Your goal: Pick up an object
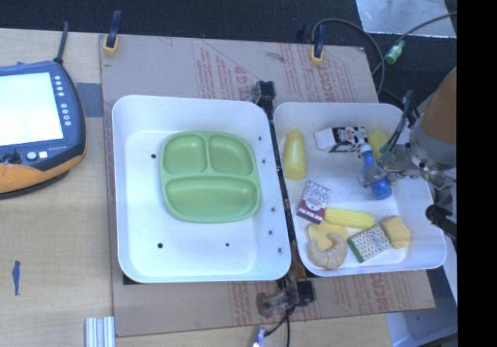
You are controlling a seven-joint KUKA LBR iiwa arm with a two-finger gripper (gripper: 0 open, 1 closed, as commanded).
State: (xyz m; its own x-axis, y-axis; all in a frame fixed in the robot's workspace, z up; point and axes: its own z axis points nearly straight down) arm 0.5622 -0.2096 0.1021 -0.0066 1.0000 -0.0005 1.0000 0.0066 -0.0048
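Note:
The right bin [419, 260] holds several toy foods: a yellow squeeze bottle [294, 153], a black-and-white carton [340, 137], a red-and-white packet [314, 200], a corn cob [349, 217], a tan pastry [330, 252], a green checked box [368, 243] and a yellow block [396, 230]. My gripper [376, 175] reaches in from the right, low over the bin's right half. It is right at a small blue-and-white object [379, 187]. Whether it grips that object is hidden by the wrist hardware.
The left bin [132, 252] holds a green divided plate [210, 176]. A tablet-like pendant [35, 116] lies on the bench at far left. Cables and clamps run along the bins' far edge. A yellow item [378, 141] lies beside the carton, just behind the gripper.

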